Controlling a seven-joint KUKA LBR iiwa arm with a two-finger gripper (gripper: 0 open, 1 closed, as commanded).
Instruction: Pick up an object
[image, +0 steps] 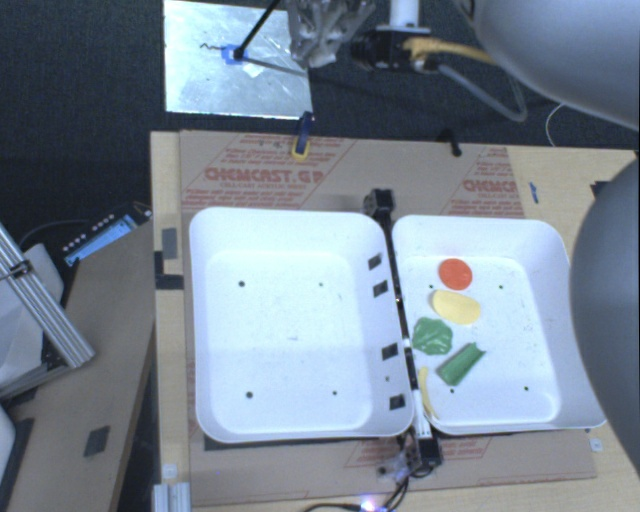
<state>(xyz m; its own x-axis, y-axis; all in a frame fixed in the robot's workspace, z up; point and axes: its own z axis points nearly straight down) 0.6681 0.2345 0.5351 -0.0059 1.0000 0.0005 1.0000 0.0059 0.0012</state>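
A dark carpeted floor is surrounding the bench (340, 165), whose cardboard-covered top is carrying two shallow white bins side by side, clipped together along their shared edge so that neither is sliding apart. The claw (322, 38) is hanging at the far end of the scene, above a shiny metal sheet (236, 58) lying beyond the bench, well clear of both bins; whether it is released or clenched I cannot tell, since it is blurred, and nothing is showing in it. Nearer to me than the claw and off to its right side, the right bin (545, 245) is holding five small items gathered close to the dividing edge, probably because they are settling on the flat of the floor: one red disc (455, 273), one yellow oval piece (456, 307) just beside it, one green leafy piece (432, 335) touching the oval's near end, one green block (460, 363) lying tilted, and one thin pale yellow strip (424, 391) by the bin wall. The left bin (215, 235), almost straight below the claw toward me, is lying bare. Any of the five is serving as a candidate for the pick, which I judge as not yet begun.
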